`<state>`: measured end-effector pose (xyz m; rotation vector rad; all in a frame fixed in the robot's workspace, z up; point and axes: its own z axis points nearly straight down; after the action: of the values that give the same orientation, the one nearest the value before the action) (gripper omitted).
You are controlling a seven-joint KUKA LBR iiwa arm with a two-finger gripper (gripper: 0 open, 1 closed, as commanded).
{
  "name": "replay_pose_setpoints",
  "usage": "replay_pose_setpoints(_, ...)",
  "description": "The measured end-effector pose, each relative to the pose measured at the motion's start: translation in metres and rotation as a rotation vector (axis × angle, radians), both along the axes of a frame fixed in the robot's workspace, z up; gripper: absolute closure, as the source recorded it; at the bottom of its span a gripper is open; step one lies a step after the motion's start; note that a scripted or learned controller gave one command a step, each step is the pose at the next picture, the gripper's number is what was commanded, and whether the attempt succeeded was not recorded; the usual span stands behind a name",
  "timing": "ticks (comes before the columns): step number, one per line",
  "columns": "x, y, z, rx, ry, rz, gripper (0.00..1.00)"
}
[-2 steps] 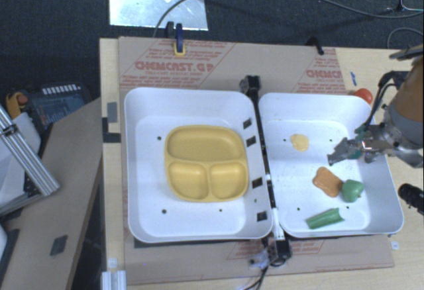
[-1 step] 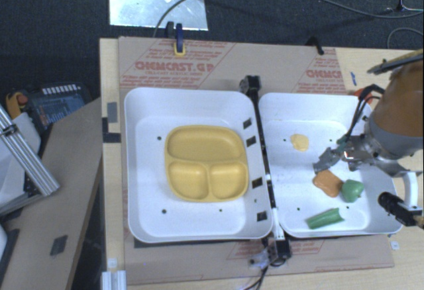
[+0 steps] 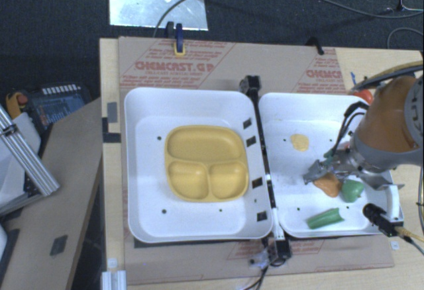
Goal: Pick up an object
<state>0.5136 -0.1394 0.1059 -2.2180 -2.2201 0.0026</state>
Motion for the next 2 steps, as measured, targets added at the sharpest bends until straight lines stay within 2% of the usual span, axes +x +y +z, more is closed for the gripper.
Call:
replay_pose_setpoints(1, 0.001, 0.0, -0.021, -0.002, -0.007, 0.0, 0.0)
replay_pose_setpoints(2, 0.003, -0.002, -0.008, -0.005, -0.013, -0.001, 1.0)
